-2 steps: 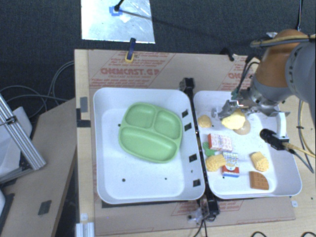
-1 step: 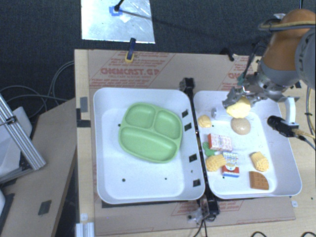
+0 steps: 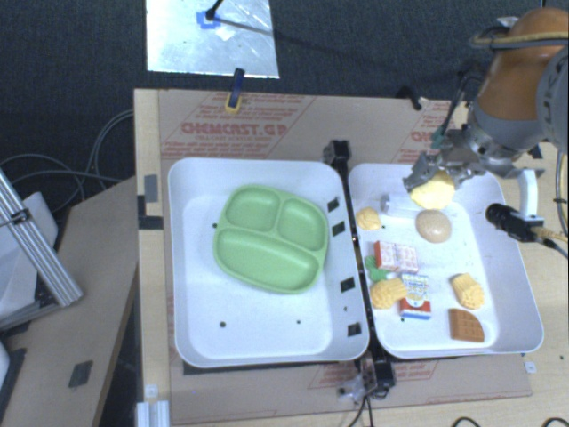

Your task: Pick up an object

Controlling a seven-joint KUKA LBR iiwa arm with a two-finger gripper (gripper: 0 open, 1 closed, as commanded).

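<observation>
Nearest, a waffle-like brown piece (image 3: 466, 326) is lying in the right bin (image 3: 524, 327); farther back, the hand (image 3: 430, 183) is pinching a yellow toy (image 3: 433, 194), lifting it clear.

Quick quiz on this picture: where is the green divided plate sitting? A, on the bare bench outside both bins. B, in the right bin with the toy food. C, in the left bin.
C: the green divided plate lies flat in the left bin, while the toy food sits in the right bin.
</observation>
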